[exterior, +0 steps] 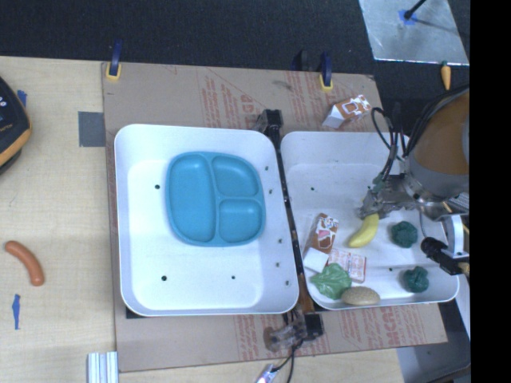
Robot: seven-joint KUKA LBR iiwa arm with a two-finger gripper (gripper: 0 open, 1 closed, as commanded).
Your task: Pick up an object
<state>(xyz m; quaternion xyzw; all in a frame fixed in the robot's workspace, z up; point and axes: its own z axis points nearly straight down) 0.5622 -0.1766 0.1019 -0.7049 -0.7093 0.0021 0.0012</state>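
Observation:
The right bin [319,154] holds several small items. A yellow banana [364,230] lies near its middle, with a small brown-and-white carton [324,232] to its left. A red-and-white packet [348,264], a green leafy piece [330,281] and a tan potato-like lump [360,296] sit by the front rim. Two dark green lumps [403,233] [415,278] lie at the right. My gripper [375,207] hangs low over the bin, just above the banana's upper end. I see nothing lifted by it.
The left bin [136,214] bears a blue divided plate [215,197]. Outside the bins, a small carton [348,110] lies behind the right bin, a sausage [25,262] on the bench at far left, and a black-and-orange device [9,126] at the left edge.

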